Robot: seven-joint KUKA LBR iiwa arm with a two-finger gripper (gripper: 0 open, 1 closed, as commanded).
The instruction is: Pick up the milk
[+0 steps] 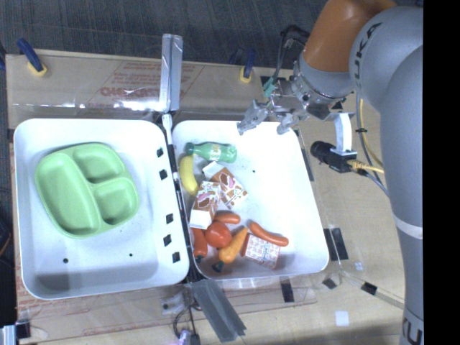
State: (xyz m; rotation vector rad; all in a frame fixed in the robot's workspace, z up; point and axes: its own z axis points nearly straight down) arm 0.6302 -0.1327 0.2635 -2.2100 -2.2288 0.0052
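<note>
Pincer [267, 119] open above right bin [305, 214], milk [222, 186] inside, green tray [86, 187] in left bin [43, 268]

This looks like a robotics lab. A big grey robot arm [392, 85] with loose cables [363, 165] leans over a cardboard-covered worktop [108, 77] held by blue clamps [32, 56]. Two white bins [29, 192] sit taped down, one holding plastic toy food [226, 225], the other a green tray [88, 187].
</note>
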